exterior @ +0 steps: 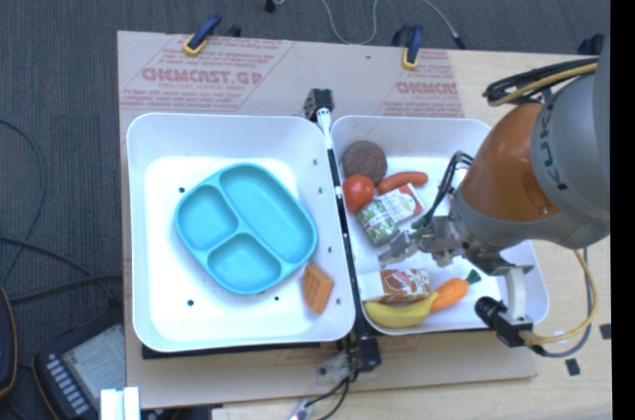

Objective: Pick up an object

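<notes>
The right bin [516, 304] holds several food items. At its far left lies a brown round patty [364, 158], with a red tomato [358, 191] and a red sausage [402, 180] just in front of it. A green and white packet [385, 215] lies in the middle. Along the near wall lie a red-brown packet [405, 283], a yellow banana [400, 312] and an orange carrot [449, 293]. My gripper [417, 243] is low in this bin, between the green packet and the red-brown packet. The arm's grey and orange wrist hides the bin's right half.
The left bin [149, 309] holds a blue divided plate [245, 226] and an orange wedge [317, 288] by its near right corner. A black clip [319, 100] sits where the bins meet at the back. Blue and yellow clamps [202, 34] hold the board's far edge.
</notes>
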Controlling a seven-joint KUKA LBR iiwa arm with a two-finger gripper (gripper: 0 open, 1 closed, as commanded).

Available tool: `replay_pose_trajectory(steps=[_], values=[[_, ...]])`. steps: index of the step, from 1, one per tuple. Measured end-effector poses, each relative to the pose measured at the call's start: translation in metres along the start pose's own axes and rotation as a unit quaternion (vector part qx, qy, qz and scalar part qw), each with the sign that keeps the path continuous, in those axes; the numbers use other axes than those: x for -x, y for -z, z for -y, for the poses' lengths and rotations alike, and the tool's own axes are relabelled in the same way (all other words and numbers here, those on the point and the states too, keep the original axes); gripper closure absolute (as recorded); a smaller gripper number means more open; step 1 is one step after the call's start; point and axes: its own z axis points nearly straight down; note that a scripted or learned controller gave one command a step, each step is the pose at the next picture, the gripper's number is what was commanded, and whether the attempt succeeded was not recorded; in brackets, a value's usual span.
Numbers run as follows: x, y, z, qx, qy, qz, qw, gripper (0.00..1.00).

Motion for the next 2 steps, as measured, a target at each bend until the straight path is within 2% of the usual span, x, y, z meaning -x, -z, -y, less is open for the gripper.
replay_pose_trajectory(steps=[1,2], values=[[0.003,-0.03,0.002,-0.002,0.001,-0.001,1.0,0.0],[0.003,-0.018,0.001,0.0,0.001,-0.001,1.0,1.0]])
